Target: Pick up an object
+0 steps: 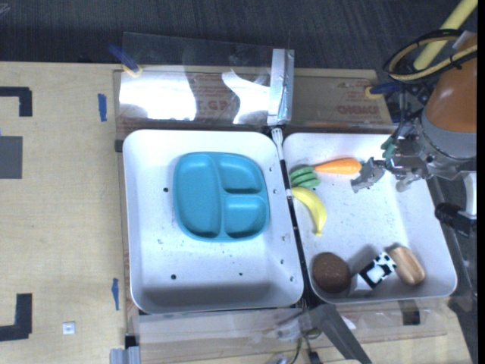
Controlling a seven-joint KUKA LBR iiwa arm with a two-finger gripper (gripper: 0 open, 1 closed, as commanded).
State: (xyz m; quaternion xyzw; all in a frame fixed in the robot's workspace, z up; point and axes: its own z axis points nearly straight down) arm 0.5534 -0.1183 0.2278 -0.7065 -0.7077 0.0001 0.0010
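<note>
Camera view finds my gripper (370,174) hovering just right of the orange plastic carrot (338,167) in the right white bin (424,226), poised to grab it, grip state I cannot tell.

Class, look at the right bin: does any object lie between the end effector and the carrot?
Nothing visible does. The end effector sits just right of the carrot, with bare bin floor between them. The green item and banana lie on the carrot's far side.

Pale wooden bench (61,226) (dark floor (189,6))
</note>
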